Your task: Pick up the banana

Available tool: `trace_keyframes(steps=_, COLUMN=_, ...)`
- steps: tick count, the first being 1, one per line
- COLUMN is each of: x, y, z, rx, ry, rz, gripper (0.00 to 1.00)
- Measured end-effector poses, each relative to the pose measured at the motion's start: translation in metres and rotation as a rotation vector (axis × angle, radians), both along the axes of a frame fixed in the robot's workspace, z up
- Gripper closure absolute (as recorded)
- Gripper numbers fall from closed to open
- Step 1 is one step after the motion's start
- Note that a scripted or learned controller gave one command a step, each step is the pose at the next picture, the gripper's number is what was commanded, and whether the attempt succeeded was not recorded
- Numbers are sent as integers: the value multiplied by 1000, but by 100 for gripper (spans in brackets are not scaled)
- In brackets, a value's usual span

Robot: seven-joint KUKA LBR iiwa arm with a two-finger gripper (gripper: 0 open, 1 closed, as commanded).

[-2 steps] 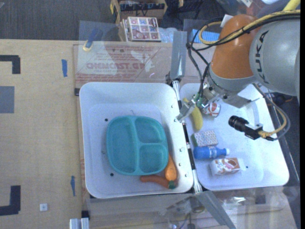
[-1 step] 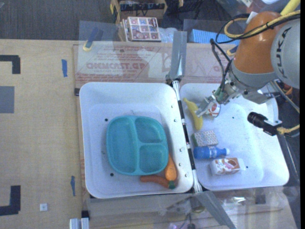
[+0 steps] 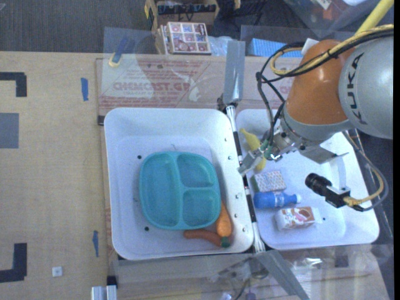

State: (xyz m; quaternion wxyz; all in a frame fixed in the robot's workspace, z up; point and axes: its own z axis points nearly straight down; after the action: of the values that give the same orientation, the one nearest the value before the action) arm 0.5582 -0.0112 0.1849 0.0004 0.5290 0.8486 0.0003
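Looking down, camera view: two white bins sat side by side on the bench, the left bin point(image 3: 119, 136) larger in view, the right bin point(image 3: 362, 224) partly under the arm.
Arm: the grey arm with its orange band point(image 3: 319, 92) reached in from the right, over the right bin's far half.
Gripper: the gripper point(image 3: 255, 161) hung low at the right bin's left wall, just beside the banana.
Jaws: too small and cluttered to judge; I cannot tell whether they were spread or closed.
Banana: the banana point(image 3: 250, 140) lay in the right bin's far left corner, against the divider, partly hidden by the wrist.
Right bin, other things: a speckled sponge point(image 3: 270, 180), a blue bottle point(image 3: 274, 200) and a small carton point(image 3: 294, 217) lay nearer the front.
Left bin: a teal divided plate point(image 3: 180, 190) lay flat, with a carrot point(image 3: 205, 235) and an orange piece point(image 3: 224, 222) at its near right edge.
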Motion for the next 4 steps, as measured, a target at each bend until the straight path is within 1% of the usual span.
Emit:
trace_keyframes(steps=1, x=19, y=-27, z=-33, rx=20, ry=-16, rz=-48, gripper=0)
trace_keyframes(steps=2, x=36, y=-48, z=-45, rx=20, ry=-3, rz=-45, gripper=0)
trace_keyframes(steps=3, x=38, y=-58, z=-52, rx=40, ry=13, rz=-100, gripper=0)
trace_keyframes(steps=4, x=35, y=-61, z=-51, rx=45, ry=35, rz=-190, gripper=0)
